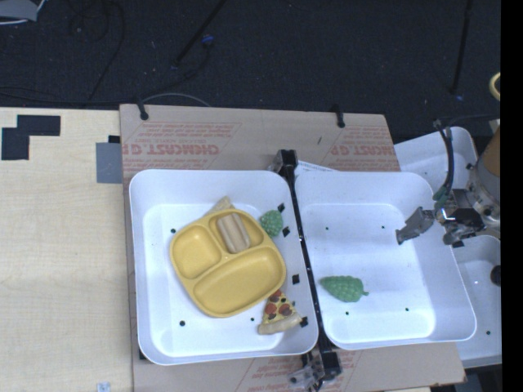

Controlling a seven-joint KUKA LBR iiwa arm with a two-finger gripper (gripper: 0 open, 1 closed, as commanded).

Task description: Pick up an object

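green toy grapes (pixel 342 287) lie low in the right bin (pixel 409 188), near its left wall | look light, bumpy, maybe slippery; best pinched across the middle | gripper (pixel 431 226) spread wide, holding nothing, over the bin's right side | lots of bare floor around the grapes

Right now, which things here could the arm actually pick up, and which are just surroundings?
For the job:
- claw, at the right bin's right edge
- green bumpy toy in the right bin
- yellow plate, left bin
- small green piece by the plate
- pizza slice toy
- tan piece on the plate

Just there:
- two white bins
- cardboard sheet
- cables on the dark floor
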